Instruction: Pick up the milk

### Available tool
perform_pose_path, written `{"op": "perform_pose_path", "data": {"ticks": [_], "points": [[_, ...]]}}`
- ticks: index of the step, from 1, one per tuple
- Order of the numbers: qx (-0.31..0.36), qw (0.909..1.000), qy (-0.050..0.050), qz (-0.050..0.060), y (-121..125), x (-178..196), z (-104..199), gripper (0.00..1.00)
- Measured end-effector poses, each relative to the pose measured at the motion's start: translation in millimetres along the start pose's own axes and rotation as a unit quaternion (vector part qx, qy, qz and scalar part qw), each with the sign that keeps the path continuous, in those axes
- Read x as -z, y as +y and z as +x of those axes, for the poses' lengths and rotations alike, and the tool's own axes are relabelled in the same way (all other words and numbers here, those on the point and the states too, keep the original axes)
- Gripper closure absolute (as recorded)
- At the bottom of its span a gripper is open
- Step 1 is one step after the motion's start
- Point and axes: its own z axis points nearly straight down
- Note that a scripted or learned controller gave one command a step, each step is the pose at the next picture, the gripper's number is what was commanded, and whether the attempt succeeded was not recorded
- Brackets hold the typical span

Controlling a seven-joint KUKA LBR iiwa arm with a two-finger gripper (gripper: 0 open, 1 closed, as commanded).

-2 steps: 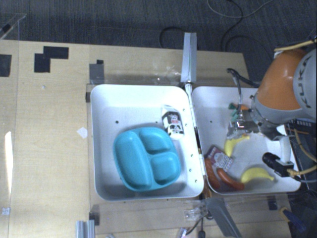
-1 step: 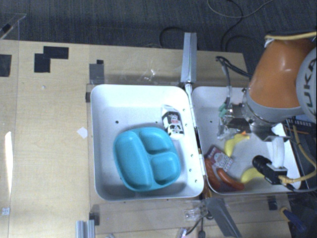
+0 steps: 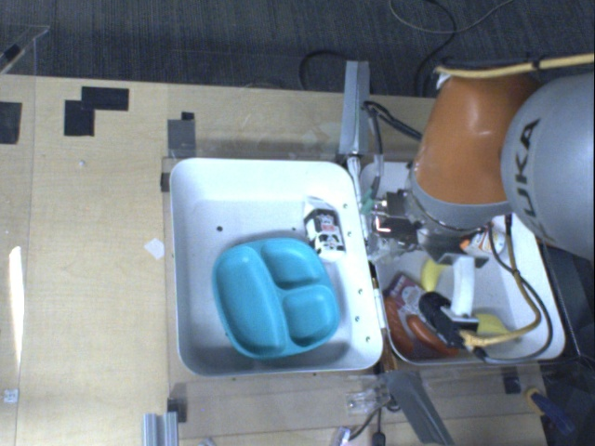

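**A:** Where is your tool right now?

**B:** My tool hangs over the inner edge of the right bin, close to the wall the two bins share. My own wrist and the orange band sit on top of it, so I cannot tell whether it is apart or together. I see nothing held in it.

**A:** What lies closest to it?

**B:** Just beside and below it in the right bin there is a yellow piece, and near that a brown packet. Neither is what I am after.

**A:** And the milk?

**B:** I take the small white carton with dark print to be the milk. It is just across the shared wall from my tool, in the left bin, close against that bin's wall. It touches or nearly touches the corner of the blue divided plate, which lies farther out from my tool. Beyond that is bare worktop.

**A:** So how far along are you?

**B:** Early, I judge. The milk rests in its bin, not yet lifted, and my tool is on the wrong side of the wall. What is left is to cross over, come down on the carton, close and raise it. The wall and the plate leave little room, so that could go wrong.
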Motion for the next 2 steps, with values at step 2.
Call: {"op": "perform_pose_path", "data": {"ticks": [2], "points": [[-0.073, 0.9973, -0.001, 0.002, -5, -20, 43, 1.00]]}}
